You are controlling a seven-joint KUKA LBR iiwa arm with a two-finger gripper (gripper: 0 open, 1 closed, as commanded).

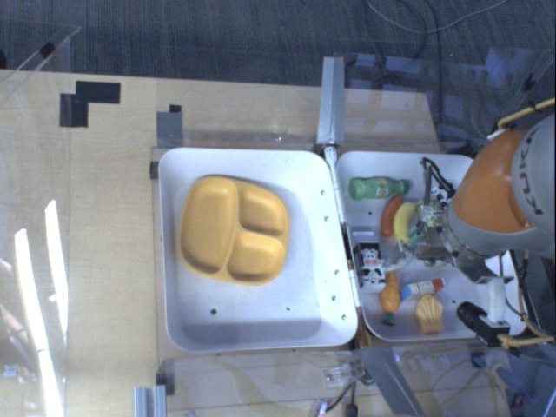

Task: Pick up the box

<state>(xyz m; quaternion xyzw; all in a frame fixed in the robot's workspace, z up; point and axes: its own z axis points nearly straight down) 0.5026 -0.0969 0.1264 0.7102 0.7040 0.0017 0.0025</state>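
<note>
Box [369, 263] at right bin's [486, 333] left wall; gripper [426, 237] state untellable; watch carrot [390, 294], wall crowding your grasp.

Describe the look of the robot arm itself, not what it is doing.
The arm is bulky and rounded, with a broad orange band and grey casing beside it bearing dark lettering. Black cables loop near the small metallic end effector, which shows greenish and dark parts.

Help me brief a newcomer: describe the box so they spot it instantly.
Take the right bin, the one crowded with toy food. Along its left wall sits the box, just left of the gripper. It is the only squared, black-and-white printed item; its neighbours are rounded and colourful.
</note>
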